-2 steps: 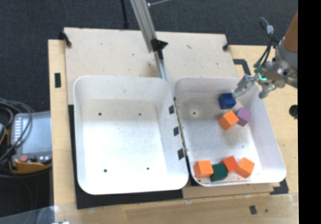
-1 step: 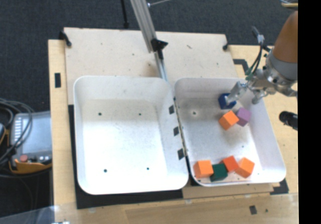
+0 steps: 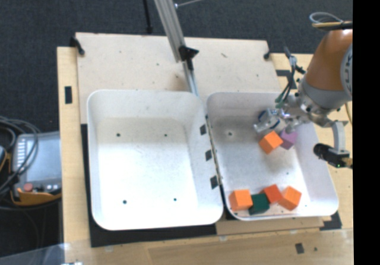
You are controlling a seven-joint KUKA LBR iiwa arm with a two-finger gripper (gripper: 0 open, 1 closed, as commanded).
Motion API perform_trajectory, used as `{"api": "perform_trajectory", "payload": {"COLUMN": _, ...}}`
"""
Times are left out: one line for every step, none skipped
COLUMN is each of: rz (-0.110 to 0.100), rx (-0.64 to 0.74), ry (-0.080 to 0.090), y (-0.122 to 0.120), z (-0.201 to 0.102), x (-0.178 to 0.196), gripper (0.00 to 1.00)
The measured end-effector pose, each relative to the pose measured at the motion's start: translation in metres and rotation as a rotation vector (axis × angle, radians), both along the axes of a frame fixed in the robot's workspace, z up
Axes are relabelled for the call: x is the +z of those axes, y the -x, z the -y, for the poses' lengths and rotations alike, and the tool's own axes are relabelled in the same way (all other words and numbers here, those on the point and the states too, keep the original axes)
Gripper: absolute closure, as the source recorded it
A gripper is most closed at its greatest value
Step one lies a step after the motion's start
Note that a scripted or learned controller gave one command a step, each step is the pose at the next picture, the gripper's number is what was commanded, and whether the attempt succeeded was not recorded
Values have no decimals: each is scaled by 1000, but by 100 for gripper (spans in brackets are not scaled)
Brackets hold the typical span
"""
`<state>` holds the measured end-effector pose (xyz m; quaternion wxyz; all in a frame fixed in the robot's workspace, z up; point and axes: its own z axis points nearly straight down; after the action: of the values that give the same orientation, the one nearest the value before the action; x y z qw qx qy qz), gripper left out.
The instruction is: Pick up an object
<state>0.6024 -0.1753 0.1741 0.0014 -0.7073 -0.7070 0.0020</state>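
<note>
My gripper hangs over the upper right part of the right bin. An orange cube lies directly below it in the view, touching or nearly touching its tip. Whether the cube is held I cannot tell. A pale purple block sits right beside the cube, partly under the wrist. Along the bin's front wall lie an orange block, a dark green block, a red-orange block and another orange block.
The left bin stands beside the right one, sharing a middle wall. A slanted aluminium post rises behind the bins. A grey device with cables sits off the bench at the left.
</note>
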Motion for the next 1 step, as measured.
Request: {"api": "perform_trajectory", "payload": {"rz": 16, "rx": 0, "ry": 3, "y": -5, "z": 6, "x": -52, "gripper": 0}}
